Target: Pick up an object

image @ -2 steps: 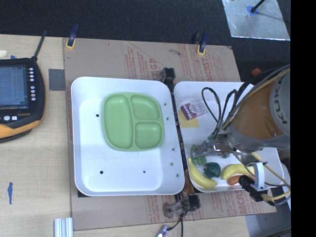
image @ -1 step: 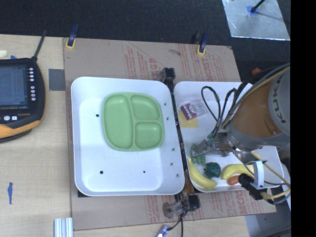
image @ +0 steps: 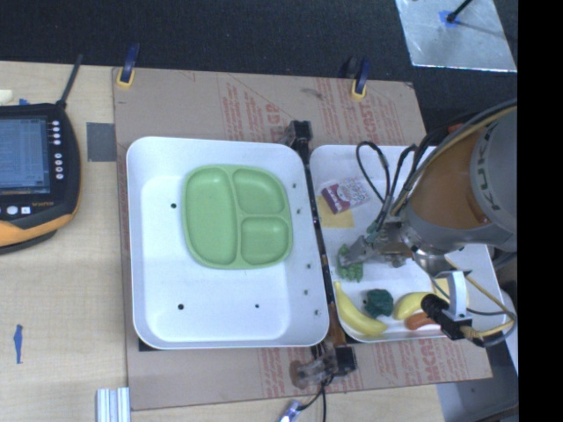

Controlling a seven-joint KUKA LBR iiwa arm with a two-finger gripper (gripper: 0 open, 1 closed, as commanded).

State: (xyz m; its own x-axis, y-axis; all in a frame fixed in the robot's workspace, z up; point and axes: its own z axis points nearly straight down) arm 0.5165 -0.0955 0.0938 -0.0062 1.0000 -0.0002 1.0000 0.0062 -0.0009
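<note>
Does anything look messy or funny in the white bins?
Nothing looks spilled or broken. The green plate lies flat in the left bin. The banana, a dark green toy and a small packet lie loose in the right bin, where the gripper reaches over a green piece.
</note>
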